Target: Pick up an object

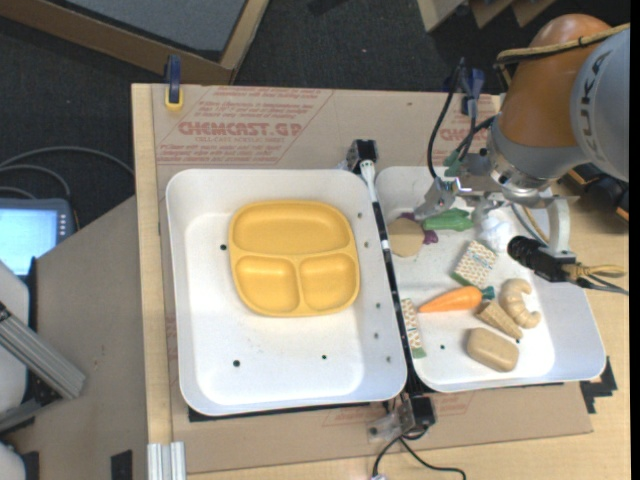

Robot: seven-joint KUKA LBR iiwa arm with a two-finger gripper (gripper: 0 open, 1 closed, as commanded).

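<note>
Grey arm (560, 78) hangs over the right bin's (580, 353) far edge, beside a green toy (450, 221), seemingly positioning for a grasp; jaw state cannot be told.

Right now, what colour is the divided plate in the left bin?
Yellow. The divided plate, with three compartments, is plain yellow all over; the camera view shows it clearly against the white left bin.

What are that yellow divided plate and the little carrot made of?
The yellow plate looks like moulded plastic: one even colour, a soft sheen, rounded compartment walls. The carrot seems a plastic toy, uniformly orange and smooth with a green tip, though rubber is possible.
</note>
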